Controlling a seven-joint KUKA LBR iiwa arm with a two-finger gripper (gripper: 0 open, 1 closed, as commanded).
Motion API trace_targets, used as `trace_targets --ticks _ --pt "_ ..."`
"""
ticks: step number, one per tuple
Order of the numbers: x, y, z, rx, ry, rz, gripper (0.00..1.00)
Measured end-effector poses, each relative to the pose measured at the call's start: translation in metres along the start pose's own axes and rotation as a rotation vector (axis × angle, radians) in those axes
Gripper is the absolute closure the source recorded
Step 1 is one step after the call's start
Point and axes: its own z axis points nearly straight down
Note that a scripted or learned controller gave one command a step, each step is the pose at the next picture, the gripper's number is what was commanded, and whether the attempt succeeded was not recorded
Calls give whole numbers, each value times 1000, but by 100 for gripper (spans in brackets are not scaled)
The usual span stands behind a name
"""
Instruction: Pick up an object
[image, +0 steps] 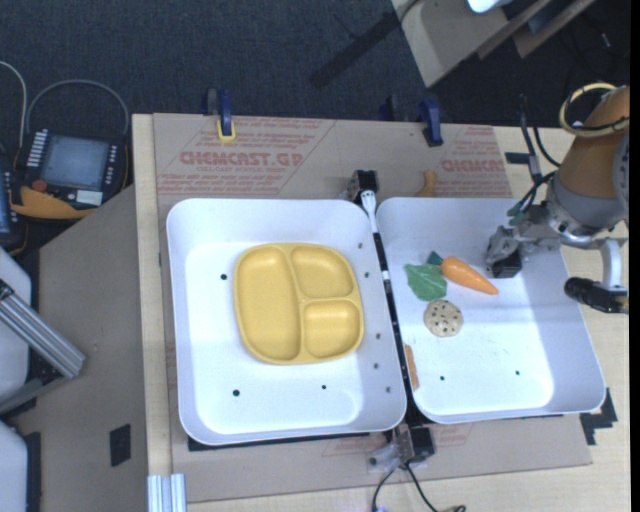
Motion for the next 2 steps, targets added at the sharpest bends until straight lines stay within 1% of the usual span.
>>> trace_targets --ticks 1,2 --pt "-3 3 -65 -6 -4 3 100" --pt "0 12 -127 -7 -4 2 100"
